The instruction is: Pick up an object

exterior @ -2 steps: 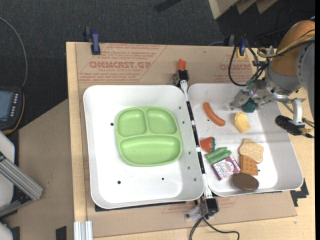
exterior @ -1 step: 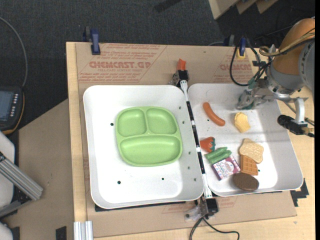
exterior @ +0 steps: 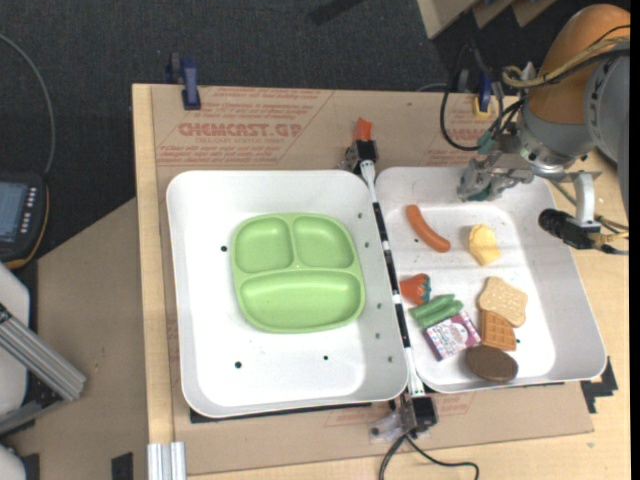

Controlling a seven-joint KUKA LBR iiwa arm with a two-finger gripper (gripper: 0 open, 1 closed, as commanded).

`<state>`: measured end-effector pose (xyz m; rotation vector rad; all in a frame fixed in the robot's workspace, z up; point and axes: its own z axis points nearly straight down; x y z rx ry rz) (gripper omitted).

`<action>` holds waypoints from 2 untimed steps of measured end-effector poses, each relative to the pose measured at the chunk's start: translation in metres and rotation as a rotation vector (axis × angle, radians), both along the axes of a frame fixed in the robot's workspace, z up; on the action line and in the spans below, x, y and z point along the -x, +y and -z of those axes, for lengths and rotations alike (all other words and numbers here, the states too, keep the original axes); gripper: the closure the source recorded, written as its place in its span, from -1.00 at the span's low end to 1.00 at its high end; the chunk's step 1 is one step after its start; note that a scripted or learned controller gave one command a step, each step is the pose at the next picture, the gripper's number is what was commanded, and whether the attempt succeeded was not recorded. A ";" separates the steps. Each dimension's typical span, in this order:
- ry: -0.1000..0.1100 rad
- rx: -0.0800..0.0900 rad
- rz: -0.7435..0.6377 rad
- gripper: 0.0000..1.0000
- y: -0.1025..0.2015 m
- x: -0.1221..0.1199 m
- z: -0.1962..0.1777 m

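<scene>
My gripper point(exterior: 483, 182) hangs over the far edge of the right bin point(exterior: 560, 268), with nothing visible between its fingers. Below it in that bin lie a toy sausage point(exterior: 429, 228) and a yellow cheese-like piece point(exterior: 484, 245). Nearer the front are a red strawberry point(exterior: 414, 288), a green pea pod point(exterior: 435, 309), a purple-and-white packet point(exterior: 451, 336), two waffle crackers point(exterior: 501, 311) and a brown cookie point(exterior: 491, 364). The sausage is down and to the left of the gripper, apart from it.
The left bin point(exterior: 200, 298) holds a green divided plate point(exterior: 297, 271). A black divider rail point(exterior: 385, 258) runs between the bins. The arm's orange band point(exterior: 590, 33) and cables sit at the upper right. Clamps stand at the bench's far edge.
</scene>
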<state>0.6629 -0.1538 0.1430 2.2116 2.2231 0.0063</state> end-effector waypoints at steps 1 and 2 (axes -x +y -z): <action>0.013 -0.002 0.002 1.00 0.041 -0.003 0.018; 0.012 -0.004 0.001 1.00 0.102 0.076 -0.045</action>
